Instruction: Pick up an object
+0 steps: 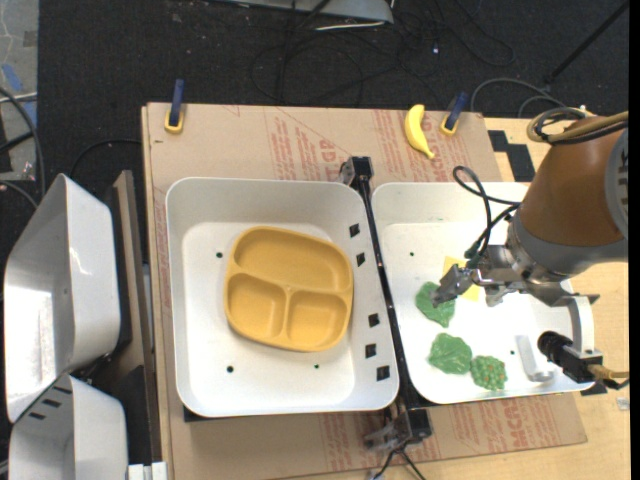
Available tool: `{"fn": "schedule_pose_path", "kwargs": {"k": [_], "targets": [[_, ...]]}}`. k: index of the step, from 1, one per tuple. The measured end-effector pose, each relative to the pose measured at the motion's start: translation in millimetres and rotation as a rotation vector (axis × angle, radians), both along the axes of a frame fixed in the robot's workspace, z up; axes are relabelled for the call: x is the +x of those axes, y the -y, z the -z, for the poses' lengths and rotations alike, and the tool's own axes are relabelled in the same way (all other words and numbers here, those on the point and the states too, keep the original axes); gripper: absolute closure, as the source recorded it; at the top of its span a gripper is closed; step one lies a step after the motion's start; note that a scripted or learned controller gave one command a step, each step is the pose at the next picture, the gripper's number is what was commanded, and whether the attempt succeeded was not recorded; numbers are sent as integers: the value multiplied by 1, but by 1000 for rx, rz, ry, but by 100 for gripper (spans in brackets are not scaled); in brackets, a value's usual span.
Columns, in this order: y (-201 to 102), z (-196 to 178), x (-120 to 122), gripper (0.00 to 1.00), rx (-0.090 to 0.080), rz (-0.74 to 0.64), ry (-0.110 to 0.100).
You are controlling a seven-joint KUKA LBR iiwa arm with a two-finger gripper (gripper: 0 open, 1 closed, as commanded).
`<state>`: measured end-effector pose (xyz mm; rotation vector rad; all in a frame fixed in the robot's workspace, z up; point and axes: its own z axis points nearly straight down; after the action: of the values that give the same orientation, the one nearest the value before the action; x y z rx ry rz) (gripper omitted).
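1. The nearest candidate is a green leafy piece in the right bin, about mid-floor, towards the divider.
2. The gripper sits just above and beside it; whether it is open or closed cannot be told from this slant.
3. Judgement: descend straight onto the piece's thickest part and keep clear of the small yellow item just behind.
4. Two more green pieces, one smooth and one knobbly, lie near the bin's front edge; all look soft and irregular.
5. The left bin holds a yellow divided tray, smooth, rigid plastic.
6. A banana lies on the cardboard-covered bench, near its back edge.
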<state>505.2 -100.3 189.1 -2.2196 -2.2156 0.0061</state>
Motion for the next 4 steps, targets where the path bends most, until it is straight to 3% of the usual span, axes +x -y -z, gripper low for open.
{"fn": "schedule_pose_path", "kwargs": {"k": [2,3,4], "targets": [[-8,99,-8,0,-1,0,5],[-7,86,-7,100,-2,4,8],[-2,28,-13,100,-2,1,10]]}}
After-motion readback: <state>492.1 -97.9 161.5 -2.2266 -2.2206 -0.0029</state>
